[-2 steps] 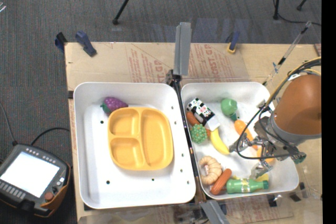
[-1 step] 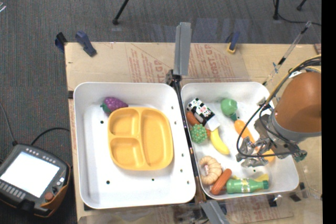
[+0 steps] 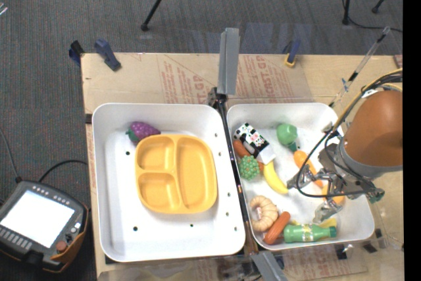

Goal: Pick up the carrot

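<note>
The carrot [image 3: 301, 159] is an orange piece lying in the right bin [image 3: 309, 108], just below a green toy [image 3: 286, 134]. Its lower end runs under the arm's wrist and cables. My gripper [image 3: 326, 208] hangs low over the right bin's front right part, below and to the right of the carrot's visible end, near a green bottle [image 3: 308, 231]. Nothing shows between its fingers. The wrist with the orange band [image 3: 375, 131] covers the bin's right side.
The right bin also holds a black-and-white cow-patterned toy [image 3: 251, 137], a green knobbly ball [image 3: 248, 168], a banana [image 3: 274, 179], a pretzel-like pastry [image 3: 264, 212] and a red sausage [image 3: 278, 226]. In the left bin [image 3: 112, 207] lie a yellow divided plate [image 3: 176, 173] and purple grapes [image 3: 143, 130].
</note>
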Robot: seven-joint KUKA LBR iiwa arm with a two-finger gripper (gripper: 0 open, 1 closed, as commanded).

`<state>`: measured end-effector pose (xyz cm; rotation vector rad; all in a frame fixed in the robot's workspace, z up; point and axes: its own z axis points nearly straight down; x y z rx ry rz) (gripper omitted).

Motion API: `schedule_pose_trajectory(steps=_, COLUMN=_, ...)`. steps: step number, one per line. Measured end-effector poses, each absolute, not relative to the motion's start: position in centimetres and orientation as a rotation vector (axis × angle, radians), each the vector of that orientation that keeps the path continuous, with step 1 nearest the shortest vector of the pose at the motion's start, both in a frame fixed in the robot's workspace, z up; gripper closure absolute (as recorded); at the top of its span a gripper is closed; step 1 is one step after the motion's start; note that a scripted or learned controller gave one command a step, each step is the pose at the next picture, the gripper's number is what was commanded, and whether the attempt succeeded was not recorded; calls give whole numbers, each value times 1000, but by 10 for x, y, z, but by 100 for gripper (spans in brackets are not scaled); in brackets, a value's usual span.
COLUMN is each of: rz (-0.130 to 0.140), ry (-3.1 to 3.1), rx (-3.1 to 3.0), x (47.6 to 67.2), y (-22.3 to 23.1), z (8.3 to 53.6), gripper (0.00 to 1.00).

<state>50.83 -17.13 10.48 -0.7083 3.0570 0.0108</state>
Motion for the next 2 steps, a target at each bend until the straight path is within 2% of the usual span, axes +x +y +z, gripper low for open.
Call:
schedule_pose_trajectory(steps=1, rz=5, ry=3023, rx=-846, x=531, y=-152, z=86, gripper=0)
schedule_pose_trajectory(steps=2, rz=5, ry=3017, rx=-852, x=532, y=-149, z=97, gripper=100)
